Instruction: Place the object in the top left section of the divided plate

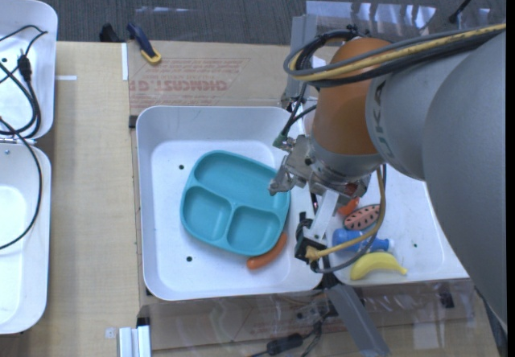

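1 divided plate [229,215] | left of end effector [291,180]; banana [378,267] lower right

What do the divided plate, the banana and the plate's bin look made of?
Divided plate: likely moulded plastic, uniform teal, soft sheen, rounded ridges. Banana: probably a plastic or foam toy; flat, even yellow. Bin: apparently white plastic, smooth, with a rounded rim.

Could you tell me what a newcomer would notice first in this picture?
The big grey arm with its orange band looms at right over the white bin. A teal divided plate lies in it, an orange stick against its near edge; a yellow banana lies further right.
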### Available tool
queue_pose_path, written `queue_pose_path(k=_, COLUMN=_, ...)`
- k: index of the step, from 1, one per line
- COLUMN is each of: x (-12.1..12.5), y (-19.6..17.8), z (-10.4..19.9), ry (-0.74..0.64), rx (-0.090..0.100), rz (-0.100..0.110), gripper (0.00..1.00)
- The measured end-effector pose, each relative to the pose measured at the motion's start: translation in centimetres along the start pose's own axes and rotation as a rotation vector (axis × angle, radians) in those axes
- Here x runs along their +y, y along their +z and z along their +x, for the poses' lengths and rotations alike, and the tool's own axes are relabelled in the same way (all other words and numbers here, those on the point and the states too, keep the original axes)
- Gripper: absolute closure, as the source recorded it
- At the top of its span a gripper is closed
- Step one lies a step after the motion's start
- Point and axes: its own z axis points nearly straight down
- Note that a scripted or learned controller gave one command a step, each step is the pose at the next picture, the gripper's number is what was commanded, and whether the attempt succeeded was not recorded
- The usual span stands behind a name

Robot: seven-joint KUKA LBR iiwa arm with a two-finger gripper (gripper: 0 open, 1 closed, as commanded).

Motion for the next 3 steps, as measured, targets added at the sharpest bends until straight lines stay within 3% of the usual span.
queue_pose_path(k=1, x=-0.5, y=-0.3, z=-1.2, ry=0.246, rx=0.007, rz=-0.005, gripper=0.00)
queue_pose_path(k=2, x=-2.1, y=0.0, z=-1.3, ry=0.142, rx=0.007, rz=-0.005, gripper=0.00)
queue_pose_path(k=3, x=-2.4, y=-3.3, z=-0.7, ry=0.197, rx=0.008, rz=-0.008, gripper=0.00)
